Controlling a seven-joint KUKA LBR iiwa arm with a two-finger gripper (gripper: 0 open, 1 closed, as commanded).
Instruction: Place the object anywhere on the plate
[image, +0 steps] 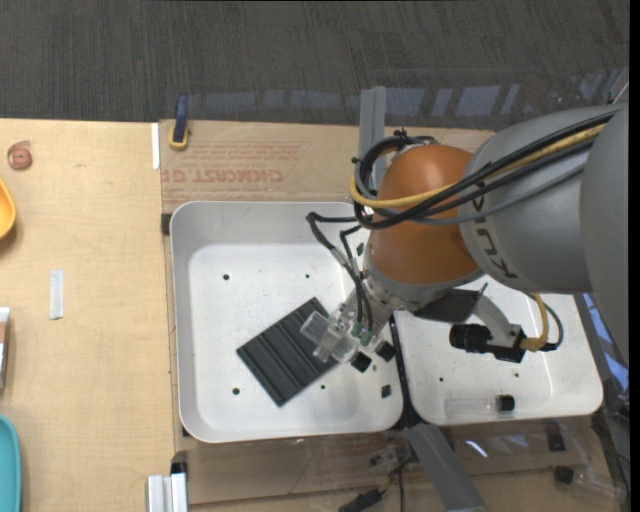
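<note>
From where I stand, a dark ribbed plate (288, 351) lies tilted on the floor of the left bin (200, 300). The gripper (338, 338) hovers right at the plate's right edge, over its corner; whether anything sits between its fingers I cannot tell.

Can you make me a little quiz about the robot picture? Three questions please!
1. True or false: the black ridged plate lies in the left bin.
2. Which colour is the big band on the arm? A green, B orange, C blue.
3. Fill in: the robot's hand is over the plate's ____ end.

Key: 1 true. 2 B. 3 right.
</note>
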